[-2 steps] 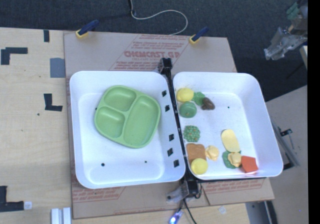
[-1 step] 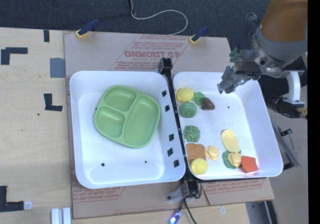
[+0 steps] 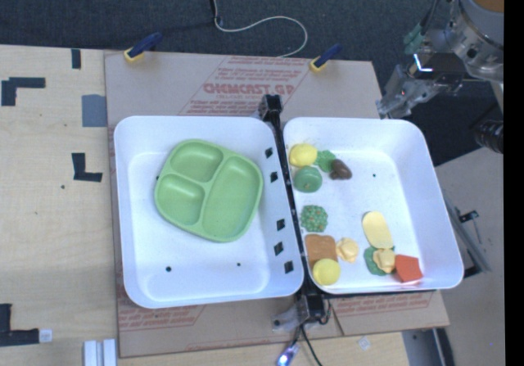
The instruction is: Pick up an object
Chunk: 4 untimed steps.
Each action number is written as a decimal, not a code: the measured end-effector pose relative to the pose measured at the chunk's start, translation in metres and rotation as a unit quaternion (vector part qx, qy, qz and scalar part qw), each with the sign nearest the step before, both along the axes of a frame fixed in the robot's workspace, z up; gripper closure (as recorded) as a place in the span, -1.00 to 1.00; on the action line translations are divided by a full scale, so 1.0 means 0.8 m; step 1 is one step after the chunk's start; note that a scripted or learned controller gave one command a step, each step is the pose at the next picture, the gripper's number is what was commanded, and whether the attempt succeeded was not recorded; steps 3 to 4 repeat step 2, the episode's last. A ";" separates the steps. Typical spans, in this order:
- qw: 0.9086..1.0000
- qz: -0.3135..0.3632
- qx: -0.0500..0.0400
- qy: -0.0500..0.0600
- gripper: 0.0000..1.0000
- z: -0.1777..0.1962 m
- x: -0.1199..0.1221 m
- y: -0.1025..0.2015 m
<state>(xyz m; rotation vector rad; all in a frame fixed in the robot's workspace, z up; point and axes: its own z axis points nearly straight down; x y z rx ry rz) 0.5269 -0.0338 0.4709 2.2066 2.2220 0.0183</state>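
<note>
- Claw (image 3: 403,98): above the surface just outside the right bin's (image 3: 426,151) far right corner, holding nothing; whether it is wide or narrow cannot be told.
- Left bin (image 3: 135,192): holds a green divided plate (image 3: 209,190), lying flat.
- Right bin, along the divider: yellow ball (image 3: 303,154), green round piece (image 3: 308,179), dark piece (image 3: 340,169), green bumpy ball (image 3: 313,217), brown block (image 3: 320,246), second yellow ball (image 3: 326,272).
- Right bin, near edge: yellow oval (image 3: 377,229), red block (image 3: 408,268).
</note>
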 end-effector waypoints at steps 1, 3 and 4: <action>1.000 -0.003 0.000 0.012 1.00 -0.105 -0.046 0.023; 1.000 0.003 0.001 0.005 1.00 -0.026 -0.054 0.141; 1.000 0.003 0.001 0.005 1.00 -0.026 -0.054 0.141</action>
